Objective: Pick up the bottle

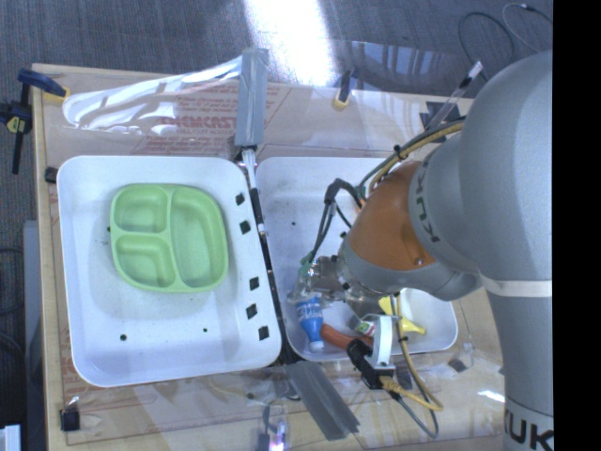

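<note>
Right bin (291, 195), bottle (311, 324) half-hidden

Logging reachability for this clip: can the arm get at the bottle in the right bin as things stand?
Probably yes. The pincer hangs just above the bottle in the right bin, though an orange item crowds its side.

Two bins side by side on the bench (141, 130). Landmark: the divided plate (169, 237), in the left bin (84, 336). Right of the plate, in the right bin (291, 195): the bottle (310, 323), under the arm (451, 214), beside small clutter (399, 316).
</note>
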Robot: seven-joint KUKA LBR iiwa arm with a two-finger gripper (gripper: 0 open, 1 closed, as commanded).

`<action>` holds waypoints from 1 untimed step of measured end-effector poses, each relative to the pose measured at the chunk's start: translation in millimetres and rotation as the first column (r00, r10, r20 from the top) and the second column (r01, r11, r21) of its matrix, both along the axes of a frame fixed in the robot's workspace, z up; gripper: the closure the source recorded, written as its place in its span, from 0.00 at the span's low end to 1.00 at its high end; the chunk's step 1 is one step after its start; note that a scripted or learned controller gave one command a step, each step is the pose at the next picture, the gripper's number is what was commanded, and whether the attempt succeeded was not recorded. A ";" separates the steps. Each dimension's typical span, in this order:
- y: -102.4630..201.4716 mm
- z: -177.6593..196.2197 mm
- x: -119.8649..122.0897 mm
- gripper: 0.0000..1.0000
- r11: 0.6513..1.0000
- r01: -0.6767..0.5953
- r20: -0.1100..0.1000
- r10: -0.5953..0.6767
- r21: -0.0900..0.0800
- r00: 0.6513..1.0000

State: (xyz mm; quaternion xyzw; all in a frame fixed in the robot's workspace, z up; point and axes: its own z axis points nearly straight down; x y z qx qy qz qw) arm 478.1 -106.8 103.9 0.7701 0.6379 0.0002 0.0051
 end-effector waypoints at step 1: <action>60.7 135.1 41.6 1.00 0.997 -0.079 -0.008 0.079 0.008 0.997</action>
